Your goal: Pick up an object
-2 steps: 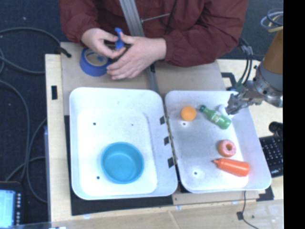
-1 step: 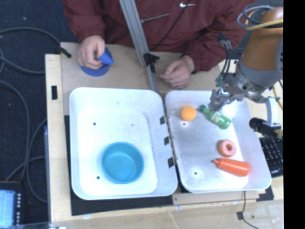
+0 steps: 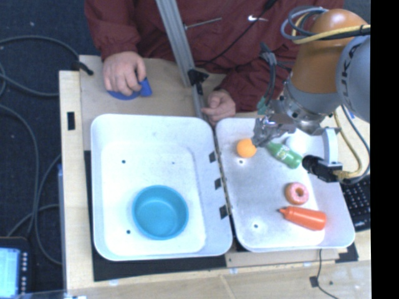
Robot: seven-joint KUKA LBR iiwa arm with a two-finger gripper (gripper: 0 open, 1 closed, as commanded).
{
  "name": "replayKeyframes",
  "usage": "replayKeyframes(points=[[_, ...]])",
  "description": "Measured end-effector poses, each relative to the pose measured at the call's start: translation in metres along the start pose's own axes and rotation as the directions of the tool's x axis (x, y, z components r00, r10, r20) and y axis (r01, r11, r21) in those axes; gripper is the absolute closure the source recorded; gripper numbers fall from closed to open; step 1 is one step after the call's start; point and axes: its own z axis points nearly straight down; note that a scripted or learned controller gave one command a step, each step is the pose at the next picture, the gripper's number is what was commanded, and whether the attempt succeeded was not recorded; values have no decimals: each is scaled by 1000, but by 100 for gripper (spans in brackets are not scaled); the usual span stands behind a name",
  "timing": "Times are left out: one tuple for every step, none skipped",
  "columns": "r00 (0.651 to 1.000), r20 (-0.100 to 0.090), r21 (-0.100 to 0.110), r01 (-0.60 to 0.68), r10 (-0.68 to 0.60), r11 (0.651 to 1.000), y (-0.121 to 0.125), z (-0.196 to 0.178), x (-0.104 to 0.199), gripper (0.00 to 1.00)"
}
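Hovering near a round orange ball (image 3: 246, 148), the metallic end effector (image 3: 267, 133) leaves its finger state impossible to tell.

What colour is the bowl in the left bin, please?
Light blue; the bowl shows best in the overhead camera view.

Arm (image 3: 340, 55): grey KUKA unit, entering from the right side of the scene, with a broad orange band sitting above the wrist. Pose: bent steeply downward, wrist angled toward the left and slightly toward the near side. Cabling: yellow and grey hoses loop over the top of the orange band and trail down the right flank of the arm. Gripper (image 3: 265, 131): two-finger type, dark metal, hanging low at the far left end of the arm, pointing downward. Finger spacing not readable from this angle.
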Motion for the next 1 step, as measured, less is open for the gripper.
replayKeyframes(points=[[1000, 0, -4, 1, -1, 1000, 9, -3, 59, 100]])
